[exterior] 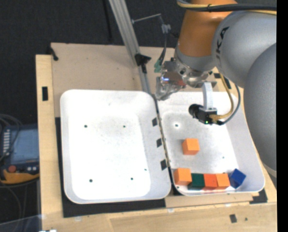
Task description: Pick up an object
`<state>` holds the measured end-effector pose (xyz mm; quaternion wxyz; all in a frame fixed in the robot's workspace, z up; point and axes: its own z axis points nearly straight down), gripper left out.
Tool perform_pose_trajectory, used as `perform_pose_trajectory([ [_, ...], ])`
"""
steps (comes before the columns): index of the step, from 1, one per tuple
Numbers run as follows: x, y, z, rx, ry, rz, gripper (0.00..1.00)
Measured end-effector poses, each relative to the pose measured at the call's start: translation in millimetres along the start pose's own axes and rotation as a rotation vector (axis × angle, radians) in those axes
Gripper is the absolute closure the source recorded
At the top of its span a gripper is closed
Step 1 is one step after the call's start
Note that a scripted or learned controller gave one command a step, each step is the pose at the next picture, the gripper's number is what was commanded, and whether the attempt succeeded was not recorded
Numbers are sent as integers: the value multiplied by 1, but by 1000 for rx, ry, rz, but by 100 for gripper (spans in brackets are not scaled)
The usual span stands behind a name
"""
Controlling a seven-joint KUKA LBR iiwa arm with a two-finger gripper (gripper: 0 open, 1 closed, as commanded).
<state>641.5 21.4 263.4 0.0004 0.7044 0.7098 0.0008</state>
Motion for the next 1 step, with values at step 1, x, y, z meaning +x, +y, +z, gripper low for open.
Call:
perform_pose_trajectory([
  [1, 58, -4, 11, 4, 0, 0, 100],
])
